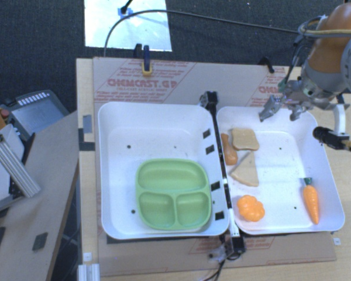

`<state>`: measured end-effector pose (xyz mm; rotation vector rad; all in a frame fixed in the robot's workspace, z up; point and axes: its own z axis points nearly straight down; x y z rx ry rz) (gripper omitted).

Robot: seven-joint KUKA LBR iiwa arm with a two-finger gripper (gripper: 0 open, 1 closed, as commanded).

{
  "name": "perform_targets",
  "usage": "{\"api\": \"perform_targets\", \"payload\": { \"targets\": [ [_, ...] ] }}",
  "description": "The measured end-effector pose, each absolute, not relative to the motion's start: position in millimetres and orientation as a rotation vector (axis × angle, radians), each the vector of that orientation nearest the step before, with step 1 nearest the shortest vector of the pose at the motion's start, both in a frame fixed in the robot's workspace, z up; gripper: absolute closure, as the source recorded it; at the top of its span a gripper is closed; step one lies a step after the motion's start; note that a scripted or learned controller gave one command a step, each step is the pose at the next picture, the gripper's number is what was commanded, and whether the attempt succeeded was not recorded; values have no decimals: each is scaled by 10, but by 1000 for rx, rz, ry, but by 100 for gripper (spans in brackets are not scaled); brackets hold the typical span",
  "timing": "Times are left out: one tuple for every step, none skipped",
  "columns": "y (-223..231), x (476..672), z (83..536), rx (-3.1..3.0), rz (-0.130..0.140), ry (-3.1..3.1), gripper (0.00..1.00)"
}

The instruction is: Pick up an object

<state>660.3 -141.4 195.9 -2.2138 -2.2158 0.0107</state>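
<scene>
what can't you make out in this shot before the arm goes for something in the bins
- Arm: cut off by the right edge of the camera view.
- Gripper: fingers blurred, holding nothing.
- Hot dog: partly hidden behind the bin divider and the bread slice.
- Lower bread piece: too blurred to tell whether it touches the slice above.
- Grey device: screen too small to read.

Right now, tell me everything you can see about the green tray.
The green tray is pale lime, plastic-looking, a rounded rectangle with three compartments: one long one at the far side, two smaller ones at the near side. It lies flat in the left bin, toward its near right corner, and nothing lies in it.
</scene>
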Motion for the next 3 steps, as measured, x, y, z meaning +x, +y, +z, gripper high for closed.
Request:
{"api": "perform_targets", "payload": {
  "targets": [
    [-1410,6632,2048,-2219,-2,-2226,0],
    [-1434,6536,1548,-2220,1,-2223,0],
    [-1503,6528,1113,-2221,0,-2223,0]
  ]
}}
